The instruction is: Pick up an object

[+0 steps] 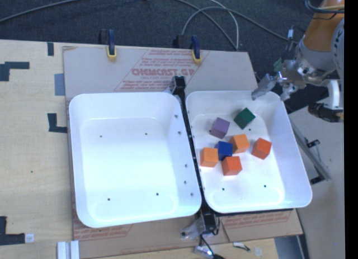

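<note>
arm: grey arm point(321, 34) with an orange band reaches in from the right and hangs above the far right corner of the right bin.
pincer: pincer point(263, 91) sits over the far rim of the right bin point(291, 191), clear of every block; whether it is spread or pressed together cannot be told from this angle, and nothing is seen in it.
task objects: all blocks lie in the right bin, grouped toward its middle.
green block: green block point(244, 118) lies farthest and closest to the pincer, with open floor around most of it, so it looks the easiest pick.
purple block: purple block point(220, 127) lies just left of the green one, slightly apart.
tight cluster: blue block point(225, 149) touches an orange block point(240, 142) to its right, an orange block point(209, 156) to its left and an orange block point(231, 165) on the near side; little room for entry here.
loose orange: orange block point(261, 148) sits a little right of the cluster.
left bin: left bin point(78, 140) adjoins the right bin along a black divider point(187, 140).
desk: cardboard sheet point(162, 67) under the bins is clamped at the far edge, likely to stop shifting.
progress: judged as approach stage; no block lifted.
</note>
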Tool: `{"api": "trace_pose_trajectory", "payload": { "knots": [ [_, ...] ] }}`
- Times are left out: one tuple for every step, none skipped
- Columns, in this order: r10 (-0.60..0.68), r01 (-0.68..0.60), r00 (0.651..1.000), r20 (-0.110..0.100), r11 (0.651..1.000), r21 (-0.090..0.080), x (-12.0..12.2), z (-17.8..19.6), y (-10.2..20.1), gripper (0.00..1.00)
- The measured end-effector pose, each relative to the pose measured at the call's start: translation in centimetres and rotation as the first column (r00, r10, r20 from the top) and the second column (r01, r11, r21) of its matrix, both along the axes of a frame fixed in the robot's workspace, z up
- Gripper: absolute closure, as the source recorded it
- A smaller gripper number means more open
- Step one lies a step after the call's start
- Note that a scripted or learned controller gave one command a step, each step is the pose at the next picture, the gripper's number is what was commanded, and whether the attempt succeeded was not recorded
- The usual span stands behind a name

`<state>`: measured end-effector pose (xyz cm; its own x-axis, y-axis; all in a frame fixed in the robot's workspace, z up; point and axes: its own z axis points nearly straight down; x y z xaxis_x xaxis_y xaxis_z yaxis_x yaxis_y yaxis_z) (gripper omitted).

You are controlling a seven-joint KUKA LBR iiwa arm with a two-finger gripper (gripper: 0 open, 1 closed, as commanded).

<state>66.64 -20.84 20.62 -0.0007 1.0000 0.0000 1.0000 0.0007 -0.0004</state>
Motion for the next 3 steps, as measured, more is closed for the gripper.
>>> {"api": "trace_pose_trajectory", "payload": {
  "knots": [
    [0.001, -0.001, 1.000, -0.008, 1.000, 0.002, -1.6, -12.3, 2.4, 0.00],
    [0.000, 0.000, 1.000, 0.000, 1.000, -0.001, -1.4, -10.7, 2.3, 1.00],
    [0.007, -0.007, 1.000, 0.000, 1.000, 0.002, -0.5, -10.3, 11.6, 1.00]
  ]
}}
